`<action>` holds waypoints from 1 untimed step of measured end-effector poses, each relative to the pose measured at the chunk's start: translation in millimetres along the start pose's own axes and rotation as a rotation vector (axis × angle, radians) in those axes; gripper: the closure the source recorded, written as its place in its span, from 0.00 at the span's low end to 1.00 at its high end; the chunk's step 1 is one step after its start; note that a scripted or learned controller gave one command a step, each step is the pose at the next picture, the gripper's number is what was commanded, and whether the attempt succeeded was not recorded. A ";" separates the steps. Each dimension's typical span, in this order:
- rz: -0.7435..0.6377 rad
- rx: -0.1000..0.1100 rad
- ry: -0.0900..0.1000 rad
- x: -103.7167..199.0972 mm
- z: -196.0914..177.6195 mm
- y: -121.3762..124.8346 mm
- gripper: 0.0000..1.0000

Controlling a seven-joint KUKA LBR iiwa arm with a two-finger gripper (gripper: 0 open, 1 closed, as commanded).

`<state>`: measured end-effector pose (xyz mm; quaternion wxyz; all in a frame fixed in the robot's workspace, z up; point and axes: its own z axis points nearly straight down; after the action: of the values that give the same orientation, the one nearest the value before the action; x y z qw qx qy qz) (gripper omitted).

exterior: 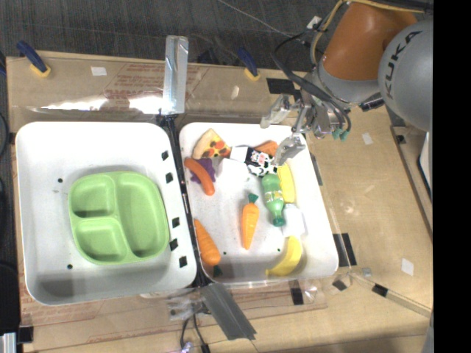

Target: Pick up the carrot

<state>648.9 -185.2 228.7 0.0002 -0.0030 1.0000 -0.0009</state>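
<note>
Wooden worktop (368,190) carries the right white plastic bin (324,219). Grey two-finger gripper (294,142) hangs over its top-right rim; jaw state: can't tell. Small orange carrot with green top (249,223) lies mid-bin, bare floor to its left, green bottle (273,198) just right.

Both bins are white: the left bin (33,197) holds a lime-green divided plate (116,216), the right bin (228,259) a mix of colours. The carrot (249,225) is orange with a small green top; a second orange carrot (207,244) lies by the wall. Two bananas (288,257) (286,183) are yellow, the bottle (273,199) green, the cow toy (258,161) black-and-white patched, the pizza slice (211,145) tan with red spots, the sausage (201,176) orange-red
</note>
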 end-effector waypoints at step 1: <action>-0.077 0.005 -0.024 14.3 109.5 -12.4 0.00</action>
<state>634.7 -197.8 119.2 0.0120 -0.0414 0.9991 -0.0032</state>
